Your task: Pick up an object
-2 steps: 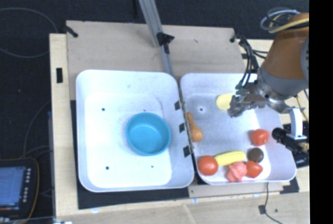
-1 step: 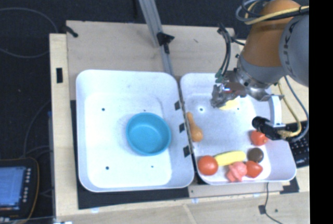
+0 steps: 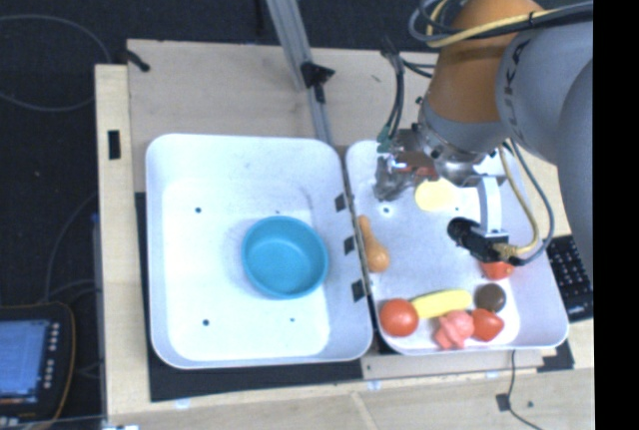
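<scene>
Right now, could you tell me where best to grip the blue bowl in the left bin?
Probably the blue bowl's rim, from straight above, one jaw inside and one outside. It sits upright and open, alone on the left bin's floor, and looks too wide to span.

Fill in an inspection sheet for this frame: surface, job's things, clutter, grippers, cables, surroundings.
Surface: wooden bench bearing two white bins, left bin and right bin, side by side.
Job's things: in the right bin, an orange carrot-like piece by the left wall; a red tomato, yellow banana, pink piece, small red piece and brown ball along the near edge; a pale yellow piece under the wrist.
Clutter: blue bowl in the left bin.
Grippers: gripper low over the right bin's far left corner; nothing seen held.
Cables: hoses looping at the arm; thin cable on the floor.
Surroundings: metal pole, screen, keyboard.
</scene>
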`<state>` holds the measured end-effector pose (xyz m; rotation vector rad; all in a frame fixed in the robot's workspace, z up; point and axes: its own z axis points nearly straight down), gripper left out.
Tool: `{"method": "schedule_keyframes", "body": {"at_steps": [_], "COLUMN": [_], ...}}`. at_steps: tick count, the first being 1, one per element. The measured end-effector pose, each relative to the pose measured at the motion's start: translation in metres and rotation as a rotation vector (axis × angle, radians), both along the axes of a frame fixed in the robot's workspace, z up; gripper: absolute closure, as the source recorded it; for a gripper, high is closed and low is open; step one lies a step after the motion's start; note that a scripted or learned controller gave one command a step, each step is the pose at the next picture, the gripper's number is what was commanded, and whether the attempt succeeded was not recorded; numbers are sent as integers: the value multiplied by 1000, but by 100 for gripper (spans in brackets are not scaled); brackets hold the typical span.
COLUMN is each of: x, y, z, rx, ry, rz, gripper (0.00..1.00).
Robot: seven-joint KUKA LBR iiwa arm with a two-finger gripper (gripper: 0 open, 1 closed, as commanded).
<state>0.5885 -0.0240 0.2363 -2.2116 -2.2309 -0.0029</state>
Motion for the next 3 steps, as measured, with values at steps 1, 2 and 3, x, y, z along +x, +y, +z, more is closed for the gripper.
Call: {"method": "schedule_keyframes", "body": {"at_steps": [1,2,3], "x": [13,32,31], "y": [46,105,100], "z": [7,10,10], "rx": [2,1,-2], "ry": [1,2,5], "rz": [1,2,-3], "gripper": [100,100,0]}}
